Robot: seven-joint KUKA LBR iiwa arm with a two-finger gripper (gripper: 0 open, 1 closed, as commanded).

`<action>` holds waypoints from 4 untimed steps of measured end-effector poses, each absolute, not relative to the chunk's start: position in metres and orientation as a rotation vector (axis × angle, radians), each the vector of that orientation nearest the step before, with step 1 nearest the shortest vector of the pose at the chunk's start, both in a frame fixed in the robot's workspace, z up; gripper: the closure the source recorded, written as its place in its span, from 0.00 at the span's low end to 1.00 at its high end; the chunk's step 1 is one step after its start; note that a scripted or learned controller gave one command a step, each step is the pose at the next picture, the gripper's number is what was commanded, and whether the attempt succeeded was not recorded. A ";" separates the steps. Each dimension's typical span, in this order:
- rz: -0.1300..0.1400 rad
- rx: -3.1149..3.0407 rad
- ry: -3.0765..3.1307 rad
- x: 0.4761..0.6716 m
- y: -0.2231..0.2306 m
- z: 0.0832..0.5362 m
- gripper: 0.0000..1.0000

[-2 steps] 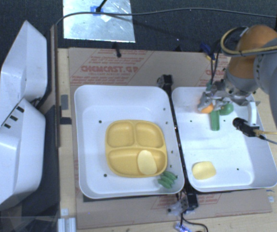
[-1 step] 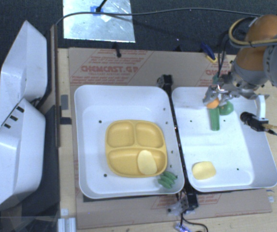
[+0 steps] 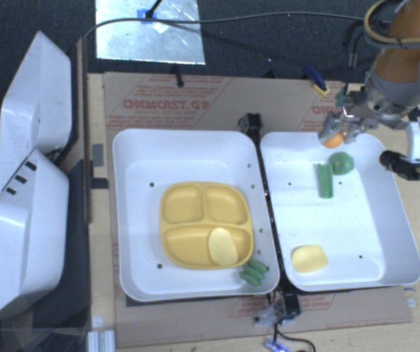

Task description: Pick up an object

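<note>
The gripper (image 3: pixel 339 127) hangs over the far edge of the right bin (image 3: pixel 393 218), with a small orange object (image 3: pixel 333 141) showing at its fingertips; it seems pinched between narrowly set fingers, though the view is too coarse there to be sure of the hold. Just below lie a round green object (image 3: pixel 342 163) and, touching or nearly touching it, a green stick-shaped piece (image 3: pixel 325 180); a pale yellow piece (image 3: pixel 308 258) rests near the bin's front corner, well apart. In the left bin (image 3: pixel 133 218) a yellow divided tray (image 3: pixel 182 200) carries a pale oval piece (image 3: pixel 223 246), and a green ridged item (image 3: pixel 254 272) sits just beside the tray's corner.

The chief risk is a shallow, tip-only grip; the orange object could slip out on any lift or swing, then roll along the bin wall; being so near the rim, it might also catch there or drop outside the bin altogether.
</note>
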State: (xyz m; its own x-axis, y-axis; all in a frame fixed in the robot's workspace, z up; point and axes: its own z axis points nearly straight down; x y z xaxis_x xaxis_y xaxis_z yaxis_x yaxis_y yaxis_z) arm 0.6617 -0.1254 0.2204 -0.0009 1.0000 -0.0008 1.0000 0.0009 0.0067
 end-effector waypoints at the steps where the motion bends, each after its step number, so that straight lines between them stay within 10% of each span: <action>1: 0.002 2.220 2.221 0.662 -0.125 0.233 1.00; 4: 0.003 2.216 2.227 0.654 0.026 0.232 1.00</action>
